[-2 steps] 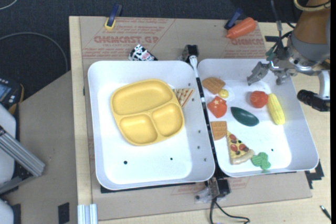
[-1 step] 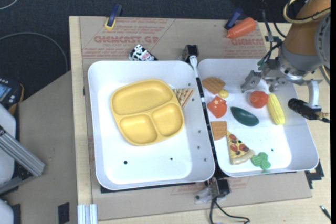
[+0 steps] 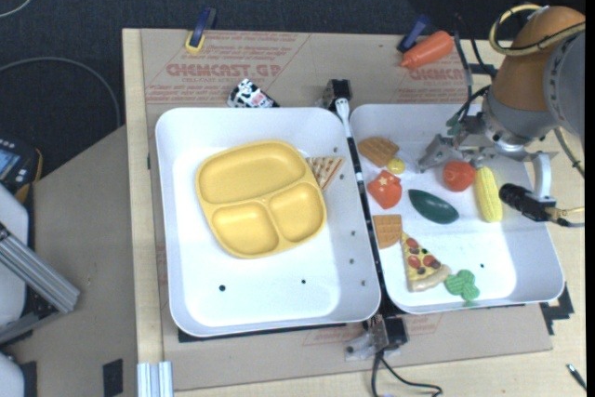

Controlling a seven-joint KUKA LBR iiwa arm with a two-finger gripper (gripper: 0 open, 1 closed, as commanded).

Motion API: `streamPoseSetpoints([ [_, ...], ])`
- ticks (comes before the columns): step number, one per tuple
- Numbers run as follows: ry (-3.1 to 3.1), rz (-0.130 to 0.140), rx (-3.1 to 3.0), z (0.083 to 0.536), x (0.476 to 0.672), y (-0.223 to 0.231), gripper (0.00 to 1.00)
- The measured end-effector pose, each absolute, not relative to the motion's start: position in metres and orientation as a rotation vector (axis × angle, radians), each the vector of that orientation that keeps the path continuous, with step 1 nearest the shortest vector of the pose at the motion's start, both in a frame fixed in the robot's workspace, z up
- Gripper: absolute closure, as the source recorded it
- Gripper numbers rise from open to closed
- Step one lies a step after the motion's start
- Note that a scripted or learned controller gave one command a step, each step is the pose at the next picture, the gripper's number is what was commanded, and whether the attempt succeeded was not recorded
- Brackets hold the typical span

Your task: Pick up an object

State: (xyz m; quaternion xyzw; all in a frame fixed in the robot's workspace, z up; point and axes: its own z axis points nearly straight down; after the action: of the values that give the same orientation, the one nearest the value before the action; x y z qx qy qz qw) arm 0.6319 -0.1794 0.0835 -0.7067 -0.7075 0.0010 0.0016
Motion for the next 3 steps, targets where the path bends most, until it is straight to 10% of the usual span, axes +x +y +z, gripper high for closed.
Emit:
streamPoseSetpoints([
  [1, -2.222, 0.000, -2.221, 0.096, 0.633, -0.179, 1.00],
  [3, -2.226, -0.005, -2.226, 0.214, 0.621, -0.174, 1.00],
])
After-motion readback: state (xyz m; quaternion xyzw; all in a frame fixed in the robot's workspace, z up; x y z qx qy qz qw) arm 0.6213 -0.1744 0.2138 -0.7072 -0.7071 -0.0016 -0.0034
